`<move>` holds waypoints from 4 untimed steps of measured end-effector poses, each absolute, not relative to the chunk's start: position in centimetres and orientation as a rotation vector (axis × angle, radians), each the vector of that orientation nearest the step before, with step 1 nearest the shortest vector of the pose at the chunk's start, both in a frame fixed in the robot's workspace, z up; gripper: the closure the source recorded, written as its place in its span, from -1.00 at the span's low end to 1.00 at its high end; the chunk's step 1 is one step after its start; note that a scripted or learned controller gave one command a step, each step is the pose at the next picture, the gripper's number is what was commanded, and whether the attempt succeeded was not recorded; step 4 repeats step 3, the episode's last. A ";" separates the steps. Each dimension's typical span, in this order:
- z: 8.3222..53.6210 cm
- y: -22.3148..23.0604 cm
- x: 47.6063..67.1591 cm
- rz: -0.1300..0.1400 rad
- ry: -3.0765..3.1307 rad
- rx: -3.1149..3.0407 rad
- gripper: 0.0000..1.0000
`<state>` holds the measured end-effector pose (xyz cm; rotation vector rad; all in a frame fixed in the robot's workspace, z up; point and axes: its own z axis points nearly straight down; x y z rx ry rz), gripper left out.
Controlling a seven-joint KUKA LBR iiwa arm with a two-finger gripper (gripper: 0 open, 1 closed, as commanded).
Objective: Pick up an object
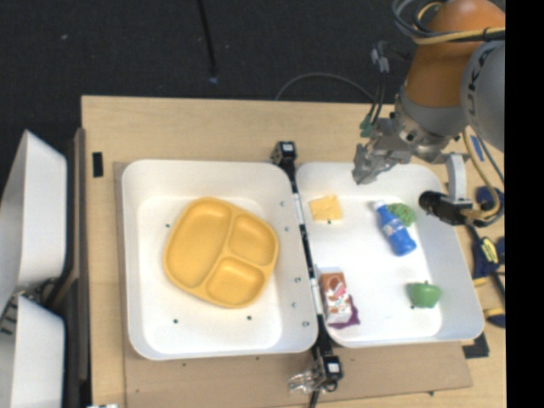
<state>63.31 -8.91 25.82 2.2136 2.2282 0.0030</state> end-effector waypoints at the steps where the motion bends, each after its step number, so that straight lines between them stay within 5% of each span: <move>1: 25.4 -4.6 63.3 0.000 2.229 2.215 1.00; 3: 24.0 7.0 64.6 0.004 2.231 2.212 1.00; 4: 24.0 7.0 64.6 0.004 2.231 2.212 1.00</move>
